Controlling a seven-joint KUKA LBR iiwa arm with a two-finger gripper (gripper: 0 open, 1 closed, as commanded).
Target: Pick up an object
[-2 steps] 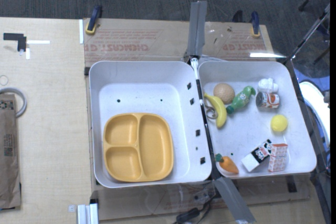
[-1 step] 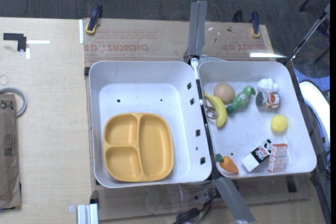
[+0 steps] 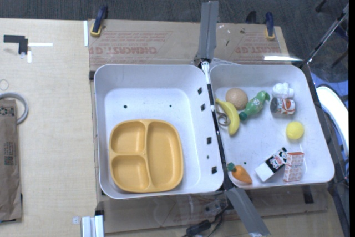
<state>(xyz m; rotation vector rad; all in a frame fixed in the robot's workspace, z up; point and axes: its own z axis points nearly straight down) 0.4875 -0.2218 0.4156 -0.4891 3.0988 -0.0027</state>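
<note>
Gripper: you can't tell its state from this view, nor whether it has hold of anything.
Carrot toy (image 3: 241,174): nearest you, front-left corner of the right bin (image 3: 319,119), lying by the front wall.
B/w carton (image 3: 273,165): just right of the carrot toy, lying tilted, touching or nearly touching the next one.
Orange carton (image 3: 294,166): front-right of the same bin, close to the front rim.
Yellow tray (image 3: 147,155): 3 compartments, sits in the front half of the left bin (image 3: 102,119), a bit left of ctr.
Yellow ball (image 3: 295,130): mid-right of the right bin, apart from the rest.
Banana (image 3: 229,115): left side of the right bin, curved, close to the wall between the bins.
Green item (image 3: 254,105): bottle-like, lies slantwise btwn the banana and the can.
Brown ball (image 3: 237,98): just behind the banana, beside the green item's far end.
Red/white can (image 3: 283,106): far-right area, on its side; a white lump (image 3: 283,89) touches it on the far side.
Paper bag (image 3: 8,158): on the bench at your far left, well apart from both bins.
Cardboard (image 3: 166,41): flat behind the bins.
Blue clamps (image 3: 100,19): one at each far corner of the cardboard.
</note>
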